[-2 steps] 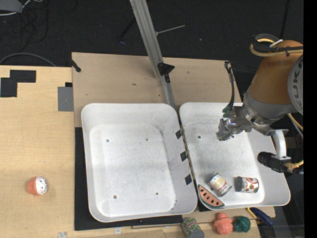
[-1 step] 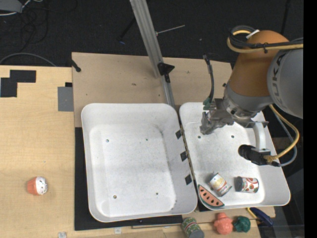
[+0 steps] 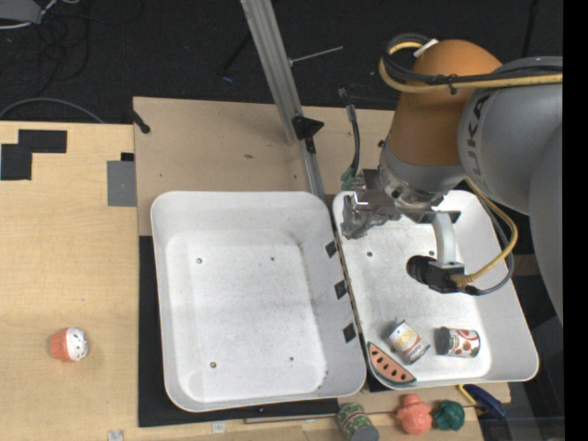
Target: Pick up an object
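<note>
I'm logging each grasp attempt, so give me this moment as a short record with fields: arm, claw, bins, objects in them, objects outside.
arm: grey with orange band, reaching in from the right over the right bin
claw: above the right bin's far left corner, nothing seen held
left bin: white, shallow
right bin contents: watermelon slice, small can, red and white can, all near the front edge
outside bins: round red and white toy on the bench at left

Orange-and-white round toy (image 3: 69, 344) on the wooden bench – left, well apart from the bins, slanted aluminium rail (image 3: 276, 58) behind
</note>
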Controlling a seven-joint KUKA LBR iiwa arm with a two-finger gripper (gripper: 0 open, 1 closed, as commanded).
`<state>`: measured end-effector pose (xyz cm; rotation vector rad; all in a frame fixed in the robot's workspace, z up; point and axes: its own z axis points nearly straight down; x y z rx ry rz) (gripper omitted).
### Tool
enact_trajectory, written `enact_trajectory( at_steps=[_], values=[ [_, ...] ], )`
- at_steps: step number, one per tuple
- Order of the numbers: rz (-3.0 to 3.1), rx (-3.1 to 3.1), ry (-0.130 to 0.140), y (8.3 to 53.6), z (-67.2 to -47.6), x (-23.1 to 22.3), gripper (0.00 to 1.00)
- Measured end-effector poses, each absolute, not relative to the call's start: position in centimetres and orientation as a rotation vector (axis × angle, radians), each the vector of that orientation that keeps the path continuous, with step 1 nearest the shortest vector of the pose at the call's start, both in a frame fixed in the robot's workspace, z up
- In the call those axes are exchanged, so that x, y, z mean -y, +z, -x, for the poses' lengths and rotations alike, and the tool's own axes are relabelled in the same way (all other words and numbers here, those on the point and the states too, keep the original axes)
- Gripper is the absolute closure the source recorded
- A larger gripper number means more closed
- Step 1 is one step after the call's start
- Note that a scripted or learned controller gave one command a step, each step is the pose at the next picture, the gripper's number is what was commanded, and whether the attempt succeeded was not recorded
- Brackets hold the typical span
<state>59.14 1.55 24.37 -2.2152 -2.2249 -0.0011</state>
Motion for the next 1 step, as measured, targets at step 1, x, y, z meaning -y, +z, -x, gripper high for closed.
enact_trajectory(
  at_steps=[1],
  values=[
    [2.216, 2.224, 0.001, 24.48, -59.67, -7.07, 1.0]
  ],
)
